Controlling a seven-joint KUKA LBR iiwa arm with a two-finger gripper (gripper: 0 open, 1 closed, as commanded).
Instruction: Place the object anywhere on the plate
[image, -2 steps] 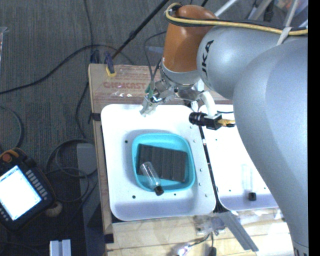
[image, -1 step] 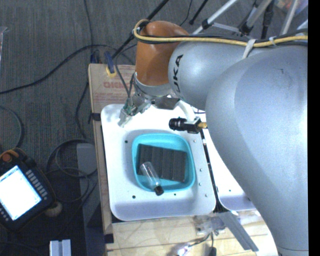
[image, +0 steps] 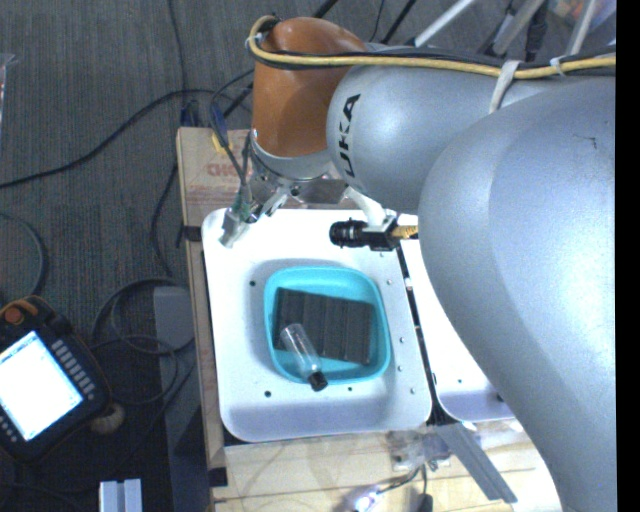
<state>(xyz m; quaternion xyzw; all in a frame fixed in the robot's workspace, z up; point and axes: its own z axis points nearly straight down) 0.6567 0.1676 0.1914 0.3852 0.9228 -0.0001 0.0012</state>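
A blue plate (image: 272, 300) sits in the middle of the left white bin (image: 235, 400). On the plate lies a dark grey ribbed rectangle (image: 335, 322). A small clear tube with a black cap (image: 301, 354) rests on the plate's front part, partly over the rectangle, cap toward the front. My gripper (image: 235, 226) hangs over the bin's far left corner, well away from the plate and the tube. Nothing shows in the gripper.
The grey arm and its orange band (image: 300, 90) cover the right bin (image: 470, 400) and much of the view's right. A black cylinder (image: 358, 234) juts out at the left bin's far edge. A tablet pendant (image: 40, 385) lies on the floor at left.
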